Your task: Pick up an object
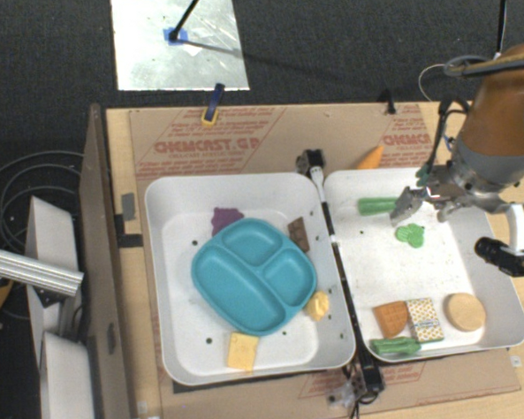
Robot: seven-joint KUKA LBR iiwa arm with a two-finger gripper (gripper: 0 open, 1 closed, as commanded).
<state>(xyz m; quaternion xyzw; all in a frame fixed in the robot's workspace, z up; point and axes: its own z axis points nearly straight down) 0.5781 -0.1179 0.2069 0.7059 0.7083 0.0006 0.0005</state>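
Nearest, along the near wall of the right white bin [508, 331], lie a flat green stick [396, 347], brown square biscuit [392, 318], patterned cracker [424, 318] and round tan disc [464, 311]. Farther in, the gripper [429, 196] hangs open and empty over a small green leafy toy [410, 235]; it should centre over that toy before descending

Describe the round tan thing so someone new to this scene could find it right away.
Look in the right-hand bin, at its near right corner. There a tan disc lies beside a speckled block and an orange slab. It is the only round, flat piece; its neighbours are squarish.
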